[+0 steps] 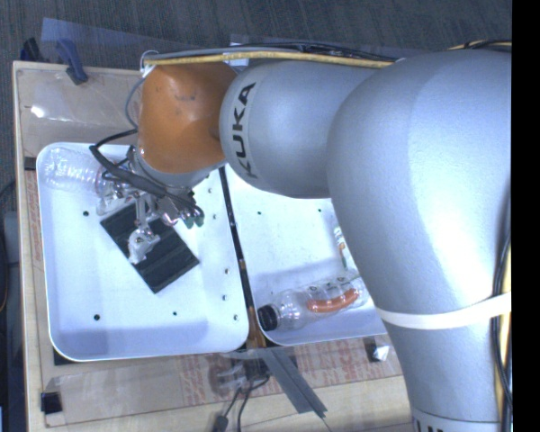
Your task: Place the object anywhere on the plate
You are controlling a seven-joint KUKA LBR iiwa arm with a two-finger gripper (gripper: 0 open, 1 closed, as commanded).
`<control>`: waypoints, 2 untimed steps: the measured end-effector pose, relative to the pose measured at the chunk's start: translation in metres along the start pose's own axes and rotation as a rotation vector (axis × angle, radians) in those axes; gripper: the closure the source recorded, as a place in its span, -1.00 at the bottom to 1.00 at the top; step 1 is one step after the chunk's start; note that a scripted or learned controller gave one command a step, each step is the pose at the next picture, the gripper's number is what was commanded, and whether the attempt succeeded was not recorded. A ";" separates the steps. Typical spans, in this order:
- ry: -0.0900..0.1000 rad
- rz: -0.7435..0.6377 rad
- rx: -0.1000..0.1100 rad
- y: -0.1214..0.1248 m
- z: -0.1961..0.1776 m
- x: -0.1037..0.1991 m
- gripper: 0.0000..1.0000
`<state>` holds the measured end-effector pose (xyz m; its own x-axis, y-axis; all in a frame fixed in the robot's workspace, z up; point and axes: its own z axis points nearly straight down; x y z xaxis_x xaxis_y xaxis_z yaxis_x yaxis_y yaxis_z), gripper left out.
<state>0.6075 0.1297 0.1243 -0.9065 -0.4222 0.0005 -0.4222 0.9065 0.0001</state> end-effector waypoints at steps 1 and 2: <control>0.000 -0.057 -0.002 -0.038 0.032 -0.036 -1.00; -0.004 -0.148 0.001 -0.022 -0.070 0.026 -1.00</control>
<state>0.5933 0.0989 0.1942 -0.8343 -0.5513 -0.0031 -0.5513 0.8343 -0.0014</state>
